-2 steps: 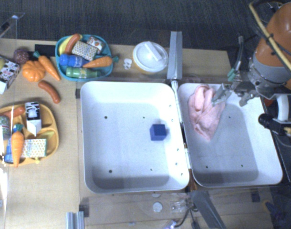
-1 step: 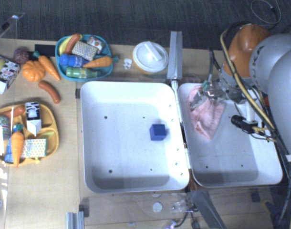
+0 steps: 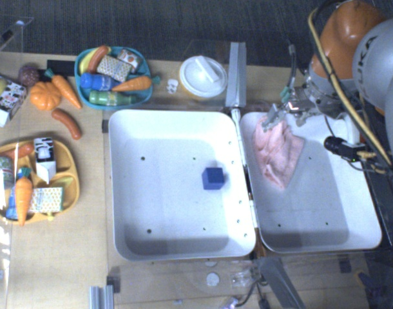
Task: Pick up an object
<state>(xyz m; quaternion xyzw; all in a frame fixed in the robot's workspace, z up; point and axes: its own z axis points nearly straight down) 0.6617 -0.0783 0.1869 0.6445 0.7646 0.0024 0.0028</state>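
Observation:
My gripper is over the far left part of the right bin. A crumpled pink cloth hangs down from between its fingers, and its top edge is bunched at the fingertips. The cloth casts a shadow on the bin floor to its right. A small blue cube lies alone near the middle of the left bin, well apart from the gripper.
The divider between the two bins runs just left of the cloth. A white lidded bowl stands behind the left bin. Toy food fills a blue bowl and a yellow plate at the left. Black cables trail from the arm at the right.

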